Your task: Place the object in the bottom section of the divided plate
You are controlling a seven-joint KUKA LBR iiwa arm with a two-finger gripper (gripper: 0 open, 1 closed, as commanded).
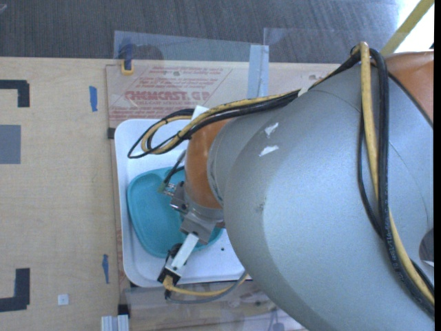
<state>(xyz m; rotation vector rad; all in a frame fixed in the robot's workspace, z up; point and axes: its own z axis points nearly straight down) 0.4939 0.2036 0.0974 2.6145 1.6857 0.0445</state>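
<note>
We find the gripper over the teal plate, its state beyond telling; next, we judge, release into the near section.

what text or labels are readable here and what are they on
"CHEMCAST": large red print on the brown sheet behind the white bin; the letters after it are unclear.
Smaller red lines above that word: too blurred to read.
No text visible on the teal plate.
</note>
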